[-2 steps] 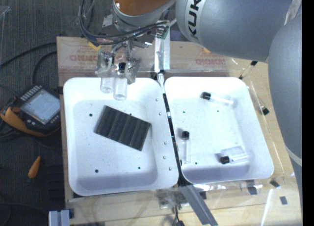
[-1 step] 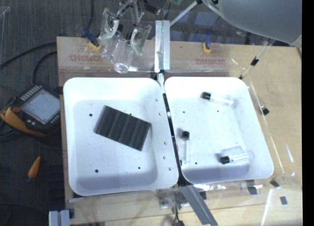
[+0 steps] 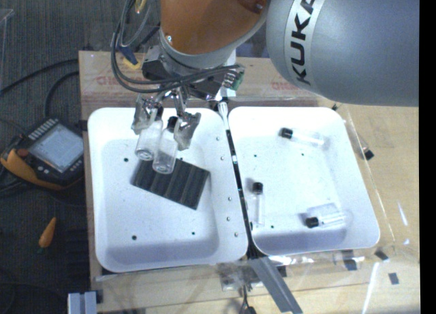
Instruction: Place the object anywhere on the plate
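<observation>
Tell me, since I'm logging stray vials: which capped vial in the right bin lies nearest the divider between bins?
The vial lying lengthwise beside the divider, black cap pointing away. The vial at the far side and the one at the near corner sit well away from it.

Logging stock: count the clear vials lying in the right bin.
3: one vial near the right bin's far side, one by its left wall, one near its front right corner.

a handheld controller [image 3: 51, 152] and an orange tool [image 3: 46, 231] lie left of the bench.
</observation>
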`<state>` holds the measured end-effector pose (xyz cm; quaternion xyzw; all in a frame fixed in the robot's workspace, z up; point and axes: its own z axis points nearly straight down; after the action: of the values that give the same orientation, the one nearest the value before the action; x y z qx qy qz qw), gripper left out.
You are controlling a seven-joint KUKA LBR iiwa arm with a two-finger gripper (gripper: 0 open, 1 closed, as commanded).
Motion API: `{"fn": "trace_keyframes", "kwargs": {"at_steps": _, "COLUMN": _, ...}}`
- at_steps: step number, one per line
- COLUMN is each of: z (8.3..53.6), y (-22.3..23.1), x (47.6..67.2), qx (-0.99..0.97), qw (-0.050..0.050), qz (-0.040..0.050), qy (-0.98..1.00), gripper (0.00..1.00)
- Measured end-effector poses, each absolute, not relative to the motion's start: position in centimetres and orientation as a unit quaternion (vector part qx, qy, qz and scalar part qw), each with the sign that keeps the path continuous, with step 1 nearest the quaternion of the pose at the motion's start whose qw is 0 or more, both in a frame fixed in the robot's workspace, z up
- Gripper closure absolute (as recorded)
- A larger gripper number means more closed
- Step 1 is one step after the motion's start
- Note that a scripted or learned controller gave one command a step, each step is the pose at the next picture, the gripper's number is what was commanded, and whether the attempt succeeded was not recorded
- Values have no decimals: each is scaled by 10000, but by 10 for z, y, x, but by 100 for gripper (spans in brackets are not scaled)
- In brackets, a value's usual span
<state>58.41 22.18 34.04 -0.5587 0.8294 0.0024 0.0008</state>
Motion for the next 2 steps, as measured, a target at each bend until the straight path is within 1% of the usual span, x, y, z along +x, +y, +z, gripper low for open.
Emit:
{"fn": "trace_keyframes", "kwargs": {"at_steps": 1, "z": 434, "y": 210, "x": 644, "qx": -7271, "qw": 31, "qz": 15, "qy": 6866, "gripper": 100}}
{"fn": "trace_keyframes", "kwargs": {"at_steps": 2, "z": 317, "y": 236, "x": 599, "qx": -7601, "qw": 10, "qz": 30, "qy": 6498, "gripper": 100}}
